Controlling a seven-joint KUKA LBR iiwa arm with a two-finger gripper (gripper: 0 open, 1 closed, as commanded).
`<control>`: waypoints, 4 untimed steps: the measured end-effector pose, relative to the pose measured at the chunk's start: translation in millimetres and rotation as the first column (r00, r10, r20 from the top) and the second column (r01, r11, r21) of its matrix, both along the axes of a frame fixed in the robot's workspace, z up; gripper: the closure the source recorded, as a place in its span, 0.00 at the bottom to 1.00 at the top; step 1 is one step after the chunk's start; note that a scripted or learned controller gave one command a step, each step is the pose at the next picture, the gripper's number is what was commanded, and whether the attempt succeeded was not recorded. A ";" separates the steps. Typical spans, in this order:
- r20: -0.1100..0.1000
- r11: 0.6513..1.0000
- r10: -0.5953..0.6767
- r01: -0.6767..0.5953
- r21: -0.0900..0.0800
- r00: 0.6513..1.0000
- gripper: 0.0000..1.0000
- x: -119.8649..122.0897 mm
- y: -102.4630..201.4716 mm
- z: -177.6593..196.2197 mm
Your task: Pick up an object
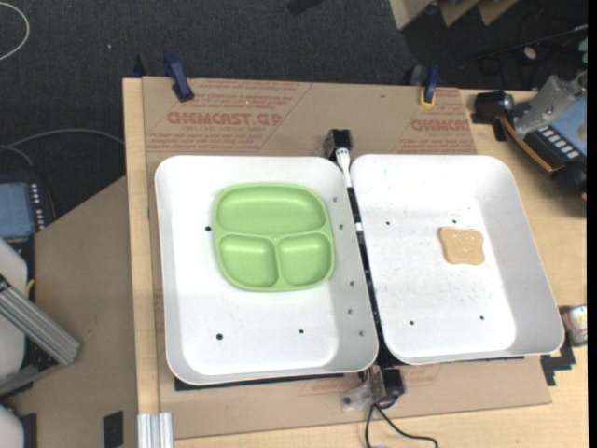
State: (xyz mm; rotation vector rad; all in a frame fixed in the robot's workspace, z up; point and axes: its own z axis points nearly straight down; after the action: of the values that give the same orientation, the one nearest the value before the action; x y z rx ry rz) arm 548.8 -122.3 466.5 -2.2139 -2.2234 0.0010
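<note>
Grey hardware (558, 110) cut by right edge

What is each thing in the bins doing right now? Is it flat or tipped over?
Green plate: lying flat, right way up, in the left bin, its three sections with nothing in them.
Tan piece: lying flat in the right bin, alone, touching no wall.
Left bin: level, edge against the right bin.
Right bin: level.

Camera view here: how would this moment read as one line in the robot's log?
left bin: green divided plate | right bin: tan flat piece | nothing lifted yet
</note>
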 end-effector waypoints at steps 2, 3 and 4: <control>0.009 1.000 -0.004 0.004 -0.003 1.000 1.00 -45.4 86.5 -49.0; -0.008 1.000 0.005 -0.005 -0.001 1.000 1.00 -71.6 172.5 -138.2; 0.010 1.000 -0.002 0.002 -0.001 1.000 1.00 -68.8 181.5 -80.5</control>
State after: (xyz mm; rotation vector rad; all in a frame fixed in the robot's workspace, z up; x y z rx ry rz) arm 480.0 59.2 386.0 -2.2221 -2.2268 -0.0089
